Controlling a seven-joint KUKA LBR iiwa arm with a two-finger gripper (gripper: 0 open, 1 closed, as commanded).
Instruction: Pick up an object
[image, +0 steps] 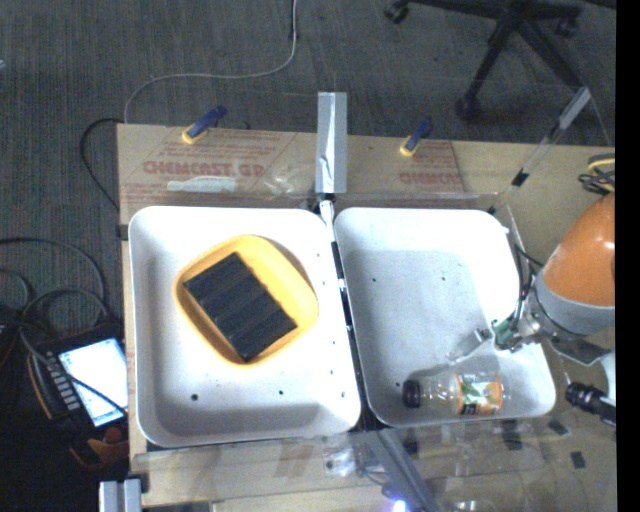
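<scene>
A small clear bottle (455, 392) with a black cap and an orange label lies on its side along the near wall of the right bin (420, 250). In the left bin (160, 400) sits a yellow dish (290, 262) holding a black ridged pad (240, 306). My gripper (497, 336) hangs low at the right bin's right side, just above and to the right of the bottle, apart from it. The orange band of the arm (590, 255) rises behind it.
Two blue-and-yellow clamps (203, 123) (415, 135) and a metal post (331, 140) stand on the cardboard behind the bins. Cables and a lit tablet (90, 375) lie on the floor to the left. A chair base (500, 40) stands at the back right.
</scene>
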